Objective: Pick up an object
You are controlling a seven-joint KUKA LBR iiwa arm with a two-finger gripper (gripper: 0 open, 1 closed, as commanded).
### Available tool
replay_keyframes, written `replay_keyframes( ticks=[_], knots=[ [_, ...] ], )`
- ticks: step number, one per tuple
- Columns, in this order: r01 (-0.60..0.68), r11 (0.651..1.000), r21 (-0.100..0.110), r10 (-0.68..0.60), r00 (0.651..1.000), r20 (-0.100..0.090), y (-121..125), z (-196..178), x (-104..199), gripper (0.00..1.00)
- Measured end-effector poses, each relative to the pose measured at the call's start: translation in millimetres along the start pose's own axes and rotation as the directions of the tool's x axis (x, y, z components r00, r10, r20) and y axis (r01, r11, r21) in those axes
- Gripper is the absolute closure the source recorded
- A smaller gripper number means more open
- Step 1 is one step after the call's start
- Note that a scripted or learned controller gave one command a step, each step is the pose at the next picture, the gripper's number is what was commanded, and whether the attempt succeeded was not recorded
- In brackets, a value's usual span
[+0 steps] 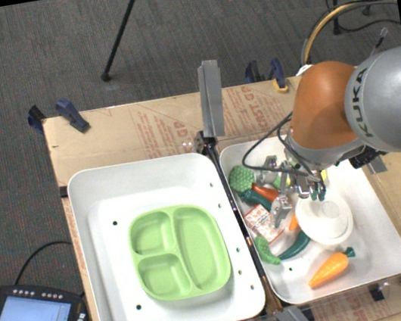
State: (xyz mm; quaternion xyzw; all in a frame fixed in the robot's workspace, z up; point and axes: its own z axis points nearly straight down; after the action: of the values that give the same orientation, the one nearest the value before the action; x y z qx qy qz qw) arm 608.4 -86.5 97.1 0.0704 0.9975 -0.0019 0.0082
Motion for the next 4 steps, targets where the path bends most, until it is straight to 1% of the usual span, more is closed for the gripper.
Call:
replay_keyframes(
  ticks=[1, 2, 3, 4],
  knots=[
    [-0.028, 1.000, -0.003, 0.028, 1.000, 0.000, -0.6, 0.4, 56.3, 0.00],
    [-0.136, 0.991, -0.003, 0.136, 0.991, -0.005, 5.4, 1.8, 3.9, 0.00],
    [-0.366, 0.931, -0.004, 0.366, 0.931, -0.003, -16.1, 0.9, 84.4, 0.00],
    [-0.366, 0.930, -0.006, 0.366, 0.930, 0.000, -23.1, 0.7, 100.1, 0.00]
  ],
)
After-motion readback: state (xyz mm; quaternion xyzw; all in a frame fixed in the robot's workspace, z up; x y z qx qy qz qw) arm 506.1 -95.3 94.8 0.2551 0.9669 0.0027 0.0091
